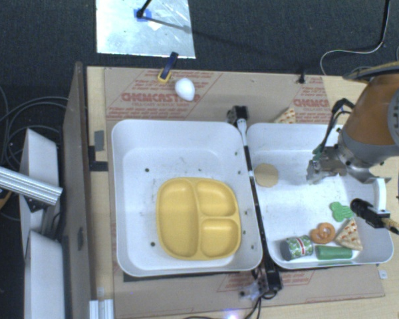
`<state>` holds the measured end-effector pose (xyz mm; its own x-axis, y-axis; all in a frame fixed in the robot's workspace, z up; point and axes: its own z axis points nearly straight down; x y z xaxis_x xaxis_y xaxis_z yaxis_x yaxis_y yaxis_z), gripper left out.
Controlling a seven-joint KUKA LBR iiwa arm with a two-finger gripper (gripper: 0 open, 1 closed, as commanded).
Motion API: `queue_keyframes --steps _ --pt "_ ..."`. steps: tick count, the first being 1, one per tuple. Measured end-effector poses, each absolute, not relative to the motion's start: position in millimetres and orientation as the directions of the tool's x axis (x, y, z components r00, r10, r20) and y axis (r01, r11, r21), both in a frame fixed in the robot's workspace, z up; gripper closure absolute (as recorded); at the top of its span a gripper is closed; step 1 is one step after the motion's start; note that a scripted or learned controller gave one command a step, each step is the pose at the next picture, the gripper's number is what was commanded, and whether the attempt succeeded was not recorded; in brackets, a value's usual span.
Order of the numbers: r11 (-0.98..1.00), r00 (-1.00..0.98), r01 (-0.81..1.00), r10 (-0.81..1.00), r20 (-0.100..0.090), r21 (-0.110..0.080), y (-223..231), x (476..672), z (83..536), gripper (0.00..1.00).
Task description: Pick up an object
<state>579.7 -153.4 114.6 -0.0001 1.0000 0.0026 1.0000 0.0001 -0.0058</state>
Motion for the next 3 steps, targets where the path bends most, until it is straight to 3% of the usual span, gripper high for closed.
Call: queue_keyframes --steps 2,3 --pt "0.003 -0.003 1.000 1.000 0.000 0.007 -154.5 585.8 136.1 1.00" --pt "0.005 -0.005 1.000 1.000 0.003 -0.004 -104.0 530.7 135.5 1.00"
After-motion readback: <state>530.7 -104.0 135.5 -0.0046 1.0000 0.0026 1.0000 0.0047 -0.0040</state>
